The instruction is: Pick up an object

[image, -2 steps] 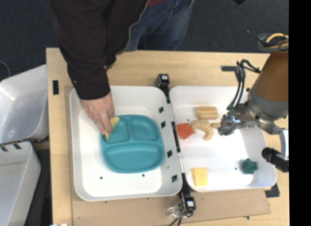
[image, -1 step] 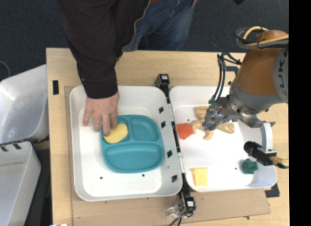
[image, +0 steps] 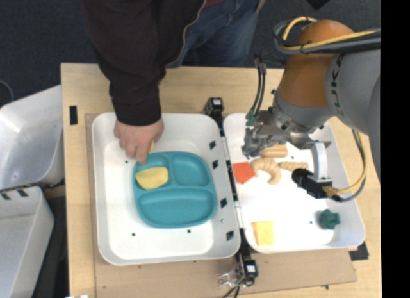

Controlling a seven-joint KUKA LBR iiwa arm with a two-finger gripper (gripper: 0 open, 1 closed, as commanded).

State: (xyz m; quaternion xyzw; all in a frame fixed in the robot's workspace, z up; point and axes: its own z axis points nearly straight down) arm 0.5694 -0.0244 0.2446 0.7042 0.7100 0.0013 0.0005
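left bin (image: 102,226): white and shallow; it holds the teal plate and lies around it on every side.
person's hand (image: 136,140): comes down from a dark sleeve at the top and sits just above the teal plate's upper left corner, knuckles at the plate's rim.
yellow lump (image: 152,177): lies in the teal plate's upper left compartment, just below the hand.
teal plate (image: 176,207): a divided plate with rounded corners, flat on the left bin's floor; two small compartments above, one long one below.
right bin (image: 288,244): white, set right of the teal plate, its edge against the left bin's.
gripper (image: 255,144): low over the right bin's upper left part, right of the teal plate and level with its top edge; whether it is wide or narrow cannot be told, and nothing is seen held in it.
orange block (image: 243,173): on the right bin's floor, just right of the teal plate and just below the gripper.
yellow square (image: 263,232): flat on the right bin's floor, right of the teal plate's lower edge.
tan curved piece (image: 272,168): right of the orange block and near it, close beneath the gripper.
green thing (image: 329,219): small and dark, far right of the teal plate, near the right bin's lower right corner.
arm (image: 314,66): orange band and grey casing, above and well right of the teal plate.
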